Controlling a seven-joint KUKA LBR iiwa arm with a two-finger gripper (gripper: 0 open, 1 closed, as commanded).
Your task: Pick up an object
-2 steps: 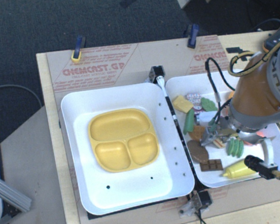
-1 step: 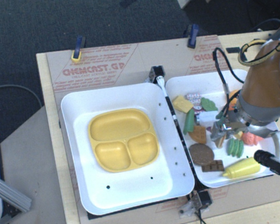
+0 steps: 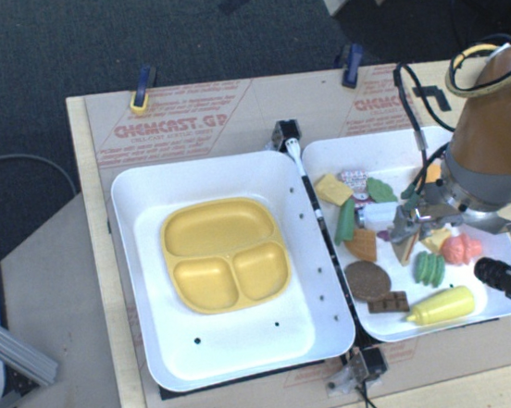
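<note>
While the grey arm (image 3: 492, 121) is reaching in from the right over the right bin (image 3: 398, 329), its pincer (image 3: 405, 222) is hanging low among a crowd of toy foods, and whether it is spread or closed cannot be told at this size. Nothing is showing as gripped. Room is tight around it: a green leafy piece (image 3: 381, 190) and a small patterned packet (image 3: 353, 179) are lying just behind the pincer, a pale yellow wedge (image 3: 332, 189) and a long green pod (image 3: 345, 222) are sitting to its left near the bin's left wall, and an orange-brown piece (image 3: 364, 246) is lying close below-left. Toward the near rim, a round brown disc (image 3: 367, 278), a dark ridged chocolate bar (image 3: 389, 302) and a smooth yellow squeeze bottle (image 3: 440, 307) on its side are filling the floor, with a ribbed green vegetable (image 3: 428, 268) and a pink lumpy item (image 3: 463, 248) just right of the pincer. Far to the left, the left bin (image 3: 142, 260) is holding a glossy yellow divided plate (image 3: 225, 254), with bare white floor lying open around it. Both bins are resting on a brown paper-covered counter (image 3: 189, 123), and a blue clamp (image 3: 141, 90) is gripping its far edge.
</note>
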